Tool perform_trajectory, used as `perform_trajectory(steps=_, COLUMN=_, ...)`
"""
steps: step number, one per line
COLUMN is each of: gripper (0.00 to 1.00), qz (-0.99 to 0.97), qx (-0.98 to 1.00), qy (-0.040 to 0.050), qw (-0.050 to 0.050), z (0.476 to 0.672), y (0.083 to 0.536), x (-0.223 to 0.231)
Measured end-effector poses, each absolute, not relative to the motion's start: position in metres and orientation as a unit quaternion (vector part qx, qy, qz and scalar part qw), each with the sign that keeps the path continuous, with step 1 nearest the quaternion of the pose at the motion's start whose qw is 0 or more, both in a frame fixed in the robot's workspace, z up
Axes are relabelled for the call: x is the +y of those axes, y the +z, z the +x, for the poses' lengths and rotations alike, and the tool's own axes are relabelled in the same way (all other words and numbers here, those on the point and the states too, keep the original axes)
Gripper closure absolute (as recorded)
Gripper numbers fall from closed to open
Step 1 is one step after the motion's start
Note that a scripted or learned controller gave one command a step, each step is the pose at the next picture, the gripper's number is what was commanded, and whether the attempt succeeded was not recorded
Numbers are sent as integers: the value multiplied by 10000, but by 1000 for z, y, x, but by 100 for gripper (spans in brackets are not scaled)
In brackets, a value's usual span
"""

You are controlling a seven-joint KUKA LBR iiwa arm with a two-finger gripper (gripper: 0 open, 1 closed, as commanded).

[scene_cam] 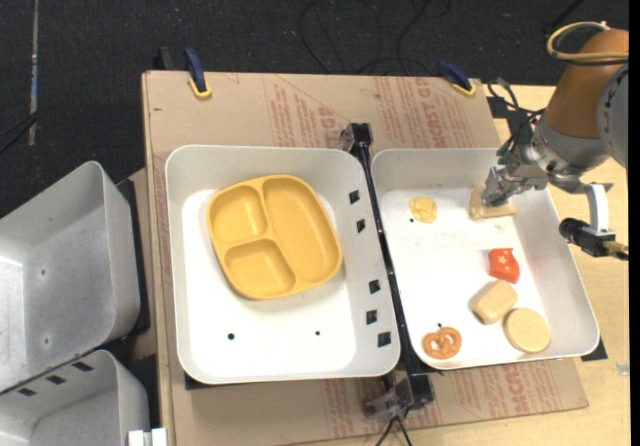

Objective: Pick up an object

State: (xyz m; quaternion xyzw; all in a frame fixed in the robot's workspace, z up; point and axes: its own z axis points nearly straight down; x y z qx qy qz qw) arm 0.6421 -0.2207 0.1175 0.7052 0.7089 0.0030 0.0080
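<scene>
While gripper sits low over tan block at far edge of rt bin, finger state can't be told; yellow tray in lt bin.

A brown cardboard-covered bench carries two shallow white bins side by side, the left bin and right bin, filling it nearly to its front edge.
</scene>
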Motion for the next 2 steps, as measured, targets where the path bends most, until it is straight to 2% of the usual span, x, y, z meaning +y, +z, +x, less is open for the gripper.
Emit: perform_trajectory(steps=2, gripper=100, qz=7056, qx=7086, qy=17, qw=30, z=646, y=228, x=-208)
